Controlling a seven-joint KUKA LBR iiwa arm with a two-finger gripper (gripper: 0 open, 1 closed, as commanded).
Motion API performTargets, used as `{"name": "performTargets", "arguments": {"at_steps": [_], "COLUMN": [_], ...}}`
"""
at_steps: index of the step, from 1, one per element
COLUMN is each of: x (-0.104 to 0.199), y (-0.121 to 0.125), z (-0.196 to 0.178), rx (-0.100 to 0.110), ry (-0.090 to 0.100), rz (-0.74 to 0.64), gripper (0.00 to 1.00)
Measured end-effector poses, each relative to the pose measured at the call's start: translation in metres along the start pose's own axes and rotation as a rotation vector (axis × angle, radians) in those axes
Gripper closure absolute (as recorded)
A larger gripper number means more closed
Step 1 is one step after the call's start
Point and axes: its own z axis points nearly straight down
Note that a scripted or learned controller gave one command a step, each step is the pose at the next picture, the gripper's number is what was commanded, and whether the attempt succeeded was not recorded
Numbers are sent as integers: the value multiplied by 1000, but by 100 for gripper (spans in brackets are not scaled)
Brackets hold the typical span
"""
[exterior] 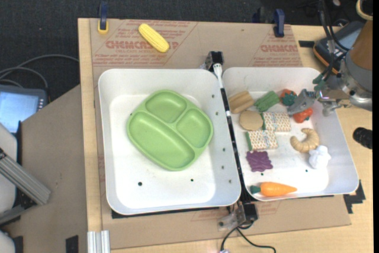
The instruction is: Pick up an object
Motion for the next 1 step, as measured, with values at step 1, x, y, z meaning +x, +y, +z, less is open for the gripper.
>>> {"name": "performTargets", "arguments": {"at_steps": [1], "x": [-50], "y": [48], "z": [129], "rx": [3], "ry": [0], "rz": [2], "gripper": [0]}}
